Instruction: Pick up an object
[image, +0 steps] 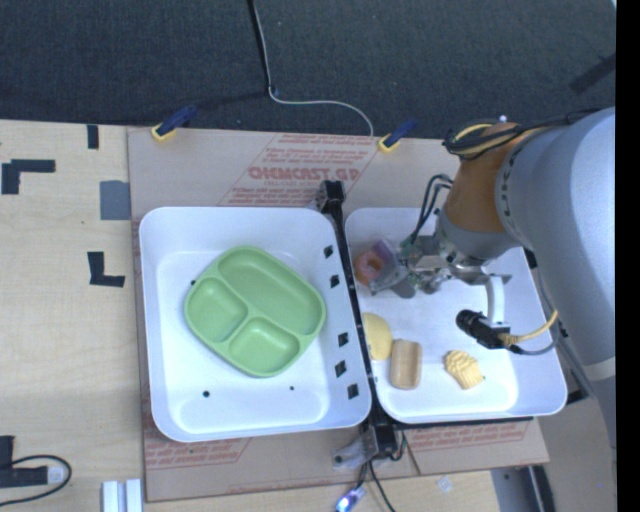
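The right bin (530, 385) holds several small items. A pink ring-shaped piece (372, 263) lies at its far left, against the divider. A pale yellow round piece (376, 335), a tan roll (404, 363) and a yellow ridged piece (463, 369) lie along the near side. My gripper (400, 277) is low in this bin, just right of the pink piece and close to it; I cannot tell whether they touch. The grey arm with its orange band (478, 190) reaches in from the right.
The left bin (170, 405) holds a green divided plate (255, 310). A black divider (345, 300) runs between the bins. A black fitting with a yellow cable (485, 330) hangs from the wrist over the right bin.
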